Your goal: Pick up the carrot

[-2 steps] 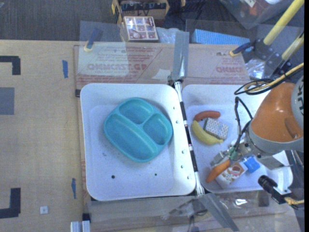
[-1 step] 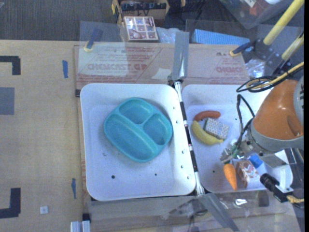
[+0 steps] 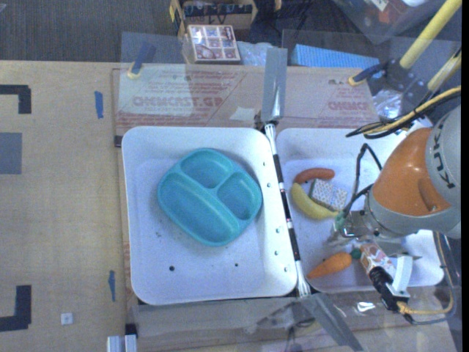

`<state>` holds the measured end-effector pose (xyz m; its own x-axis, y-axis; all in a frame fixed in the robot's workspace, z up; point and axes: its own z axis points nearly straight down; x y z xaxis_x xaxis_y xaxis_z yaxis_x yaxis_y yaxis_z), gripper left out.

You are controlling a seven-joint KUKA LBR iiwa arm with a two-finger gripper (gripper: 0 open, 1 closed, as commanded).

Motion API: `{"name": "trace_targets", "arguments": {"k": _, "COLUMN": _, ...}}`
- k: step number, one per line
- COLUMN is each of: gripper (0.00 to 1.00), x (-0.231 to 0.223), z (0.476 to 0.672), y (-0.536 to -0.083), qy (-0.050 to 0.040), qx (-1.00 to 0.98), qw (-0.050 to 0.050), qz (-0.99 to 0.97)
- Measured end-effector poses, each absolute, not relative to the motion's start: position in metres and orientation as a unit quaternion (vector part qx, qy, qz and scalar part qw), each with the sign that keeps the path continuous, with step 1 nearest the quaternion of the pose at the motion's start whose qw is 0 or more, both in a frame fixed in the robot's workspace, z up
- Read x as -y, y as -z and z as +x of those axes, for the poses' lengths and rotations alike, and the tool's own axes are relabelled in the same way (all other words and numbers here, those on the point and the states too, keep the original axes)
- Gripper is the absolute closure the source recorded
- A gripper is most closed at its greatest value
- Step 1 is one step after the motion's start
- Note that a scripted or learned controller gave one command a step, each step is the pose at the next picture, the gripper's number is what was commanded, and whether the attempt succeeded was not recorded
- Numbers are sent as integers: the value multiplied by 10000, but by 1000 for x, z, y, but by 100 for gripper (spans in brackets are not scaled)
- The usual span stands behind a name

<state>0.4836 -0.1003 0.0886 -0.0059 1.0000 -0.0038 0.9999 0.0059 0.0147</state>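
The orange carrot (image 3: 330, 265) lies near the front left corner of the right bin (image 3: 289, 147), its green top pointing right. My gripper (image 3: 349, 231) hangs just above and behind the carrot's right end, under the orange-banded wrist, and nothing is visibly held in it. The arm hides the right half of this bin.
A yellow banana (image 3: 311, 204), a reddish sausage (image 3: 314, 174) and a small checkered packet (image 3: 328, 193) lie behind the carrot in the same bin. The left bin (image 3: 139, 240) holds a blue divided plate (image 3: 211, 195). A ridge (image 3: 282, 211) separates the two bins.
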Motion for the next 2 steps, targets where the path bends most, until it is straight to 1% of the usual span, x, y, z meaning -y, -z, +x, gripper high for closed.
{"name": "trace_targets", "arguments": {"k": 1, "gripper": 0, "x": 101, "z": 482, "y": -88, "qy": -19, "qx": -7085, "qw": 56, "qz": 7057}}
{"name": "trace_targets", "arguments": {"k": 2, "gripper": 0, "x": 103, "z": 480, "y": -114, "qy": -3, "qx": -8326, "qw": 17, "qz": 5538}}
